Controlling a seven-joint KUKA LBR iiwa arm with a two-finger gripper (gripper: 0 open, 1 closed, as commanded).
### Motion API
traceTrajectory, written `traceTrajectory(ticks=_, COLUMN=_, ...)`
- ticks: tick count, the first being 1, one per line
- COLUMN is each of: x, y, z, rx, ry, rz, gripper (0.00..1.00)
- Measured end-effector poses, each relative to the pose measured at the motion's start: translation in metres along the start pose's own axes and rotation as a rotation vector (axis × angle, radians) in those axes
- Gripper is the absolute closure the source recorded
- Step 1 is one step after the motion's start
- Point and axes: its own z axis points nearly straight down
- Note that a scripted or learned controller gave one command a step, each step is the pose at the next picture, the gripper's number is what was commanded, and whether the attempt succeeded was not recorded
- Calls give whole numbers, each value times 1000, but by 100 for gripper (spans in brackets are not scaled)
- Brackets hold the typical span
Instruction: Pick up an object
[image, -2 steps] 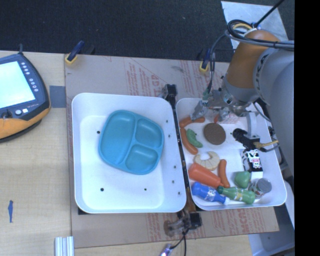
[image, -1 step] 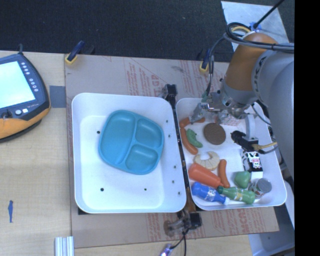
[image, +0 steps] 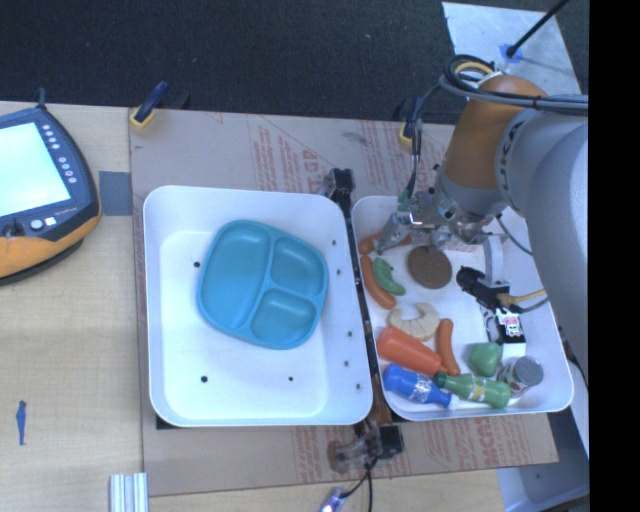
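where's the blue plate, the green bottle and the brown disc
blue plate (image: 262, 283), camera view, on its central divider
green bottle (image: 478, 390), camera view, middle of its body
brown disc (image: 430, 267), camera view, centre of its flat face

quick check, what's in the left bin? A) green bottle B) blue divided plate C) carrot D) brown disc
B: the blue divided plate lies in the left bin, while the green bottle, carrot and brown disc are all in the right bin.
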Motion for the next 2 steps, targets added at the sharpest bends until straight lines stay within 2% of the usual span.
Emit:
traceTrajectory(ticks=1, x=-1, y=1, z=-11, rx=-3, ry=-2, rz=-2, gripper=100)
traceTrajectory(ticks=2, x=-1, y=1, z=-11, rx=-3, ry=-1, rz=-3, gripper=0)
